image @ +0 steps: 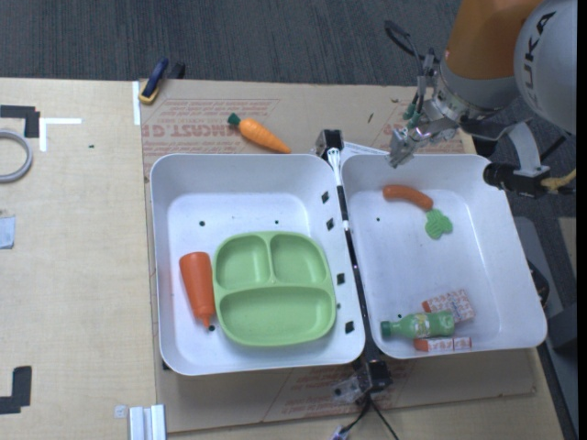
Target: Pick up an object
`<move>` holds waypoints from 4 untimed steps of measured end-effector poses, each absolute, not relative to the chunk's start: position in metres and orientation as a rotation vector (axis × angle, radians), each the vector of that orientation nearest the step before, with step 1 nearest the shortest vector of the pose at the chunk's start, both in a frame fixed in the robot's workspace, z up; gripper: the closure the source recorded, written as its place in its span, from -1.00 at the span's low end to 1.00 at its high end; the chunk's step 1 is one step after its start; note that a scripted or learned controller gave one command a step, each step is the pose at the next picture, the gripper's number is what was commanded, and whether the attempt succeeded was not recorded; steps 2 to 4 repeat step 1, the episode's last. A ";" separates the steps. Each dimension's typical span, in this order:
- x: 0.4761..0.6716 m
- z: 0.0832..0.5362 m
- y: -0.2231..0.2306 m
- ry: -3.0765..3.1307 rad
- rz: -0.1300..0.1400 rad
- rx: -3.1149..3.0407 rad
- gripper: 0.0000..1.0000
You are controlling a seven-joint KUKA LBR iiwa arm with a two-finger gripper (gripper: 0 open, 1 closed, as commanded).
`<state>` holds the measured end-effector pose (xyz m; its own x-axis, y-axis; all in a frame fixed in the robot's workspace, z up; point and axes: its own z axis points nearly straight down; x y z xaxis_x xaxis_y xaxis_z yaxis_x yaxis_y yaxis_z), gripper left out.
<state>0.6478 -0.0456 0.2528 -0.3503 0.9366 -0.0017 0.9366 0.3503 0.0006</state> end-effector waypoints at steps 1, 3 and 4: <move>0.630 0.332 -0.069 2.884 0.000 1.233 1.00; 0.630 0.332 -0.069 2.884 0.000 1.233 1.00; 0.630 0.332 -0.069 2.884 0.000 1.233 1.00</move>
